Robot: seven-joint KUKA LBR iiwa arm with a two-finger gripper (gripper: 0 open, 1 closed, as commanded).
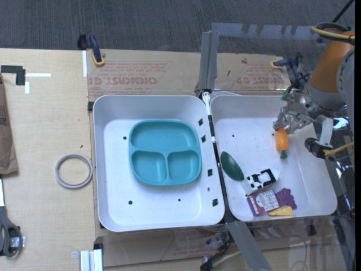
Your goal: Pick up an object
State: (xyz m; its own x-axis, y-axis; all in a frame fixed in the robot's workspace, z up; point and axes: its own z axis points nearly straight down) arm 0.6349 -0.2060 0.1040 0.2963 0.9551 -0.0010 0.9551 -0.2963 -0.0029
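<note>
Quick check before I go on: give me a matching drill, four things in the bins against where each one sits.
Things:
1. teal tray
2. orange carrot
3. green spoon
4. purple packet

Places:
A. right bin, near front edge
B. left bin, centre
C. right bin, just below the tool
D. right bin, beside the divider

Pairs: 1-B, 2-C, 3-D, 4-A

An orange carrot-shaped toy (281, 141) hangs upright between the pincer (283, 127) fingers.
</note>
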